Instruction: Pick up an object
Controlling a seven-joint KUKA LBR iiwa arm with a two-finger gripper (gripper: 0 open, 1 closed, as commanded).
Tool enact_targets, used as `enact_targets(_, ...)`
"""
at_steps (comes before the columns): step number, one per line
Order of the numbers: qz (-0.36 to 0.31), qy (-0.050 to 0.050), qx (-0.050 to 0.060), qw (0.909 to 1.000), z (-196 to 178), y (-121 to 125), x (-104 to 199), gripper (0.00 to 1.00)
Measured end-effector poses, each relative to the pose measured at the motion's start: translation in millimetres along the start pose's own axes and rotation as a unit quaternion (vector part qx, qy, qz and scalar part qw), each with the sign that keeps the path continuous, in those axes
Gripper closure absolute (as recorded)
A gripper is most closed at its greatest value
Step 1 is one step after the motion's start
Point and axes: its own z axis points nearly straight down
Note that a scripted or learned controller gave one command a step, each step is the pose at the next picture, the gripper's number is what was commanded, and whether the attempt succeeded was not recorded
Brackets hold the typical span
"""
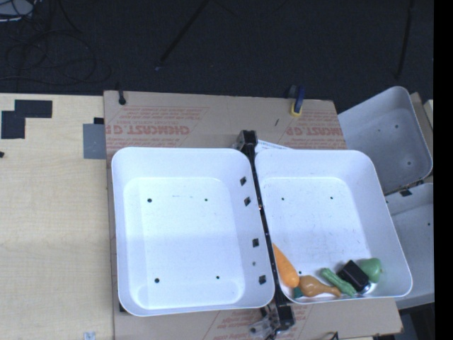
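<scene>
Objects, clustered, lay in the near corner of the right bin (pixel 368 168): an orange carrot-like piece (pixel 284 265) leaning against the divider wall, a tan-orange piece (pixel 316 285) just beside it, a green elongated piece (pixel 337 280), a black block (pixel 353 275) resting across that, and a round green item (pixel 371 267) touching the black block. Left bin (pixel 134 183) stood alongside, on brown cardboard (pixel 212 122) over the pale table (pixel 49 218). End effector: state could not be told. Hazards, judged: items touched or overlapped, so a descent could catch two at once or knock one aside; the cluster hugged the near wall and corner, so a finger could strike the rim; the carrot-like piece against the divider left little room for a finger on that side.
</scene>
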Motion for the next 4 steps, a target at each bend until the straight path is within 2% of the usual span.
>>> enact_targets(1,0.003,0.001,0.001,1.0,-1.0,-25.7,-1.5,1.0)
enact_targets(2,0.0,0.0,0.0,1.0,-0.3,-0.2,0.0,1.0)
enact_targets(3,0.003,0.001,0.001,1.0,-0.9,-22.6,-1.3,1.0)
enact_targets(4,0.0,0.0,0.0,1.0,-0.3,-6.5,-0.1,1.0)
